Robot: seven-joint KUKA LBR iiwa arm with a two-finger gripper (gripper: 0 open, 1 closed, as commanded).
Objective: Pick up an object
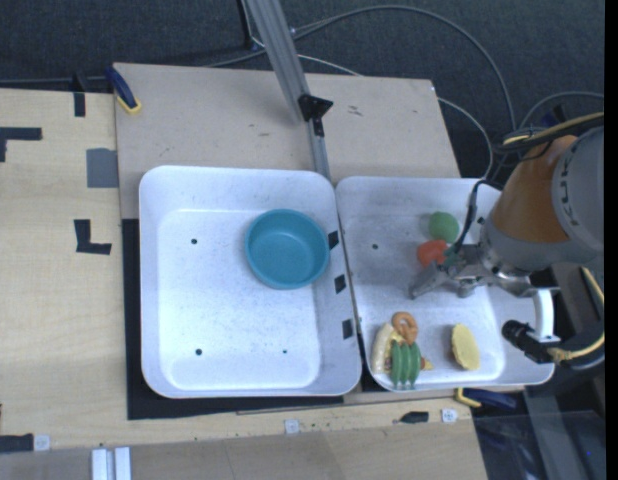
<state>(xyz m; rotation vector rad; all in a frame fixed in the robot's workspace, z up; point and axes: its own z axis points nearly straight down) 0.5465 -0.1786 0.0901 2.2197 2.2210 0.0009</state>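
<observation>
My gripper [441, 280] hangs low over the middle of the right bin [374, 218], coming in from the right. A small red object [430, 253] lies just above it, close to or touching it, and a round green object [442, 225] sits right behind the red one. Toward the front of this bin are a yellow oval piece [465, 348], a small orange item [404, 326] and a green elongated toy [405, 360] with a pale yellow piece beside it. I see nothing held in the gripper.
A blue bowl [286, 248] stands in the left bin [174, 298], near its back right. A slanted metal pole [289, 63] reaches down to the seam between the bins. Cables trail over the dark floor at the back right.
</observation>
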